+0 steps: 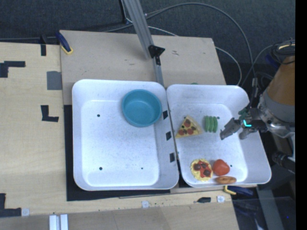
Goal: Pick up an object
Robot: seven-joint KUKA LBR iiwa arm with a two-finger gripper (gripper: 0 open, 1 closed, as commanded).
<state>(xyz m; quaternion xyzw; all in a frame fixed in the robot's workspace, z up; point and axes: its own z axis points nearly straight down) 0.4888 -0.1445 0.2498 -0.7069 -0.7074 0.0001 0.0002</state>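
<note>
While the pincer (pixel 233 128) hangs open and unladen over the right bin (pixel 252 152), a pickle (pixel 210 123) lies just beside it

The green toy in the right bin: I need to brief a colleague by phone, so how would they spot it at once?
Look in the right bin, the one the arm reaches over. In its upper middle, between the pizza slice and the gripper, lies the green toy. It is the only green item, small and ridged; its neighbours are red, yellow and orange.
</note>
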